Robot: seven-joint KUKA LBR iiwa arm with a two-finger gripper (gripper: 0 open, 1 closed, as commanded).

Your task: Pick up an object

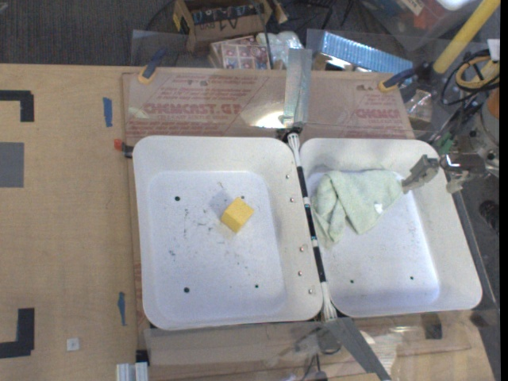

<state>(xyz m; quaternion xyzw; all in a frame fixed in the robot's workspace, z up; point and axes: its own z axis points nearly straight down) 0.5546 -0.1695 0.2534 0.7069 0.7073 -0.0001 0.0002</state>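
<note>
A small yellow block (236, 214) lies near the middle of the left white bin (159, 165). A crumpled pale green cloth (354, 200) lies in the upper left part of the right white bin (444, 276), close to the divider between the bins. My gripper (435, 173) is at the upper right edge of the right bin, just right of the cloth's right end. Nothing is visibly held in it.
Both bins sit side by side on a wooden bench (63, 236). A metal strip (298, 94) stands behind the bins at their shared edge. Boxes and cables (230, 22) crowd the space beyond the bench's far side.
</note>
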